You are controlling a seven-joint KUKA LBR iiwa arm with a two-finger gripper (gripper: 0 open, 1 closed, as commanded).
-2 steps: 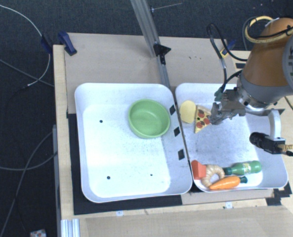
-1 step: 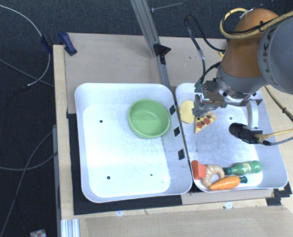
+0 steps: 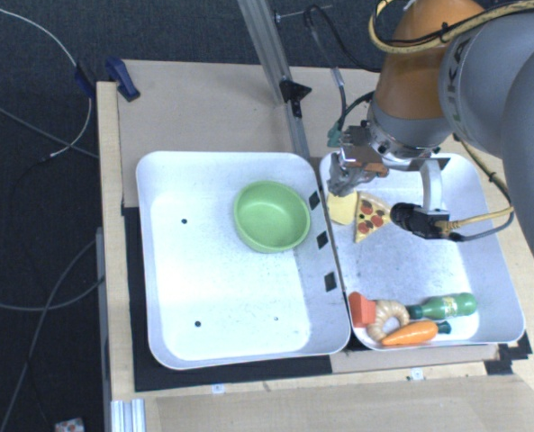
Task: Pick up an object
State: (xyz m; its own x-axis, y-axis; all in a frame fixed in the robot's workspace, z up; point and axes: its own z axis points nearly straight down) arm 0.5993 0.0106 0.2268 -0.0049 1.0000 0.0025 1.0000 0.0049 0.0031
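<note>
The claw (image 3: 346, 180) hangs low over the far left corner of the right bin (image 3: 496, 268), at about 11 o'clock from that bin's middle, and whether it is apart or together cannot be told, since the wrist above hides most of it. Just below it, at roughly 5 o'clock from the tip, lies the likeliest target, a toy pizza slice (image 3: 369, 217), flat on the bin floor with its point toward the near edge; a pale yellow piece (image 3: 341, 209) sits touching its left side, almost under the claw. The slice looks light, stiff and thin, probably hard plastic, so it should not crush but may slide on the smooth floor; a grip across its 2 long edges near the wide crust end seems safest. Nothing shows between the claw's tips. Along the bin's near edge, at 6 o'clock, 4 other toys crowd together: a red block (image 3: 361, 309), a beige curled piece (image 3: 392, 314), a carrot (image 3: 409, 334) and a green bottle (image 3: 442, 307). The left bin (image 3: 194, 322) holds 1 green bowl (image 3: 271, 215), well apart from the claw.
</note>
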